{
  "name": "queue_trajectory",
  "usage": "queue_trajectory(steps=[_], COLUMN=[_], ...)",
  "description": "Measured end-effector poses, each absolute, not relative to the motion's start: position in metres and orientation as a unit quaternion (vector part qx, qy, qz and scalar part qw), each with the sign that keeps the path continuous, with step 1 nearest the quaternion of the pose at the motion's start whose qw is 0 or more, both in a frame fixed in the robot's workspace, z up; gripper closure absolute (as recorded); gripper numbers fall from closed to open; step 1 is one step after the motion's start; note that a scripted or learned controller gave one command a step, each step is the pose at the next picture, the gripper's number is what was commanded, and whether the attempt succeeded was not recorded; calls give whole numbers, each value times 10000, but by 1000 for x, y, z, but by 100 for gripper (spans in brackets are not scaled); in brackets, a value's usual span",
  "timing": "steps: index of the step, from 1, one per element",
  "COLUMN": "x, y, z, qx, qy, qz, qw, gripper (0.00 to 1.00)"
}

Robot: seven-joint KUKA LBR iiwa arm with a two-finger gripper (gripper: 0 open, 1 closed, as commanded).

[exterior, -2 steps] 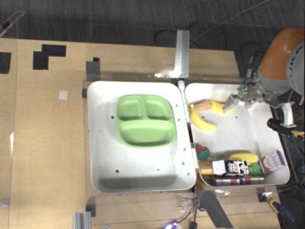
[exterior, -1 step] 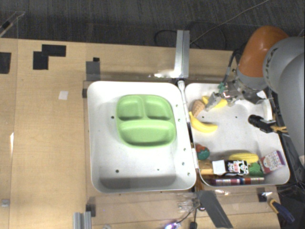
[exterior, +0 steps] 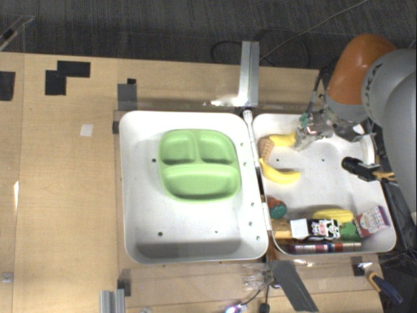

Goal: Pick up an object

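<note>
My gripper (exterior: 305, 134) reaches down into the back of the right bin (exterior: 326, 181), right beside a yellow banana-like piece (exterior: 281, 140). A tan cone (exterior: 266, 149) lies just left of that piece, against the bin's left wall. A second yellow banana (exterior: 281, 173) lies a little nearer the front. Nothing can be made out between the gripper's tips.
Along the right bin's front lie a red and green toy (exterior: 278, 208), a yellow corn cob (exterior: 332, 214), a small black-and-white carton (exterior: 319, 228), a purple carton (exterior: 373, 220) and a long marker (exterior: 319, 246). The left bin (exterior: 137, 227) holds a green divided plate (exterior: 199, 163).
</note>
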State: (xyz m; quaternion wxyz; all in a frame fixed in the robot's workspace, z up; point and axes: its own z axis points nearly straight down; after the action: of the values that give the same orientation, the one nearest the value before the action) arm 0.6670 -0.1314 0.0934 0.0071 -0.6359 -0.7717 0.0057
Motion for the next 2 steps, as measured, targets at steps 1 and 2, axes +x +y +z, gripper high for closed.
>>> queue_trajectory(steps=[1,2], x=[652,651], y=[-152,-153], z=[88,88], qx=[-6639,-6644], qy=[-7478,-7474], qz=[-36,-30], qw=[-44,-51], gripper=[100,0])
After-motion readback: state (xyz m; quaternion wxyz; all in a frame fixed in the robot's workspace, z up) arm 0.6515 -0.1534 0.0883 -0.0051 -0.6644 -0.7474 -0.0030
